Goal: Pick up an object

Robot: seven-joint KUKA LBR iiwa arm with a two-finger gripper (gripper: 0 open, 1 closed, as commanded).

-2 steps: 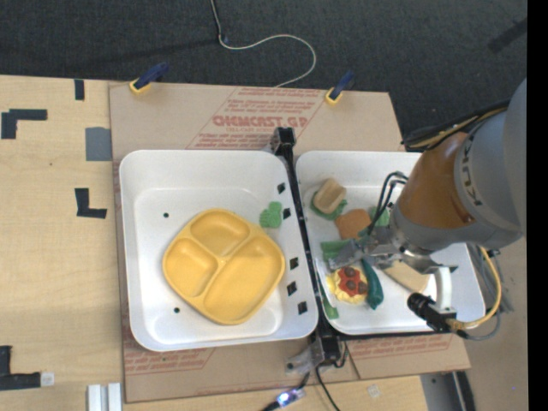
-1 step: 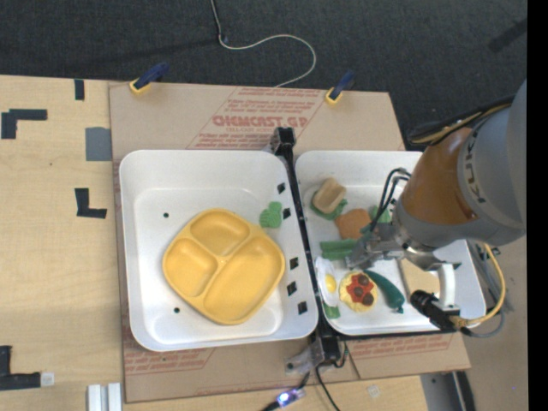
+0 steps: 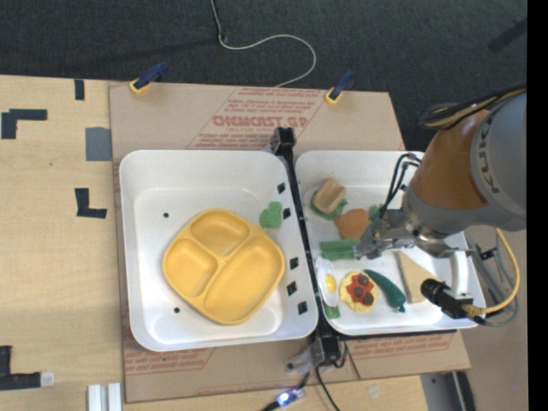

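Note:
My gripper (image 3: pixel 374 243) hangs low over the middle of the right bin (image 3: pixel 360 163), reached in from the right by the grey arm with its orange band (image 3: pixel 449 174). It sits right beside a brown-orange round toy (image 3: pixel 352 223) and a flat green piece (image 3: pixel 337 249), which lies just to its left. A bun-like sandwich (image 3: pixel 328 196) lies further back. In front of the gripper are a small pizza (image 3: pixel 359 289), a dark green pepper (image 3: pixel 388 288), a tan wedge (image 3: pixel 413 275) and a pale yellow piece (image 3: pixel 330 283).
The left bin (image 3: pixel 137 229) holds a yellow divided plate (image 3: pixel 224 265) and a small green toy (image 3: pixel 272 216) near the divider (image 3: pixel 294 221). Both bins rest on cardboard (image 3: pixel 248 118). A black fitting on the arm (image 3: pixel 445 298) overhangs the right bin's front right corner.

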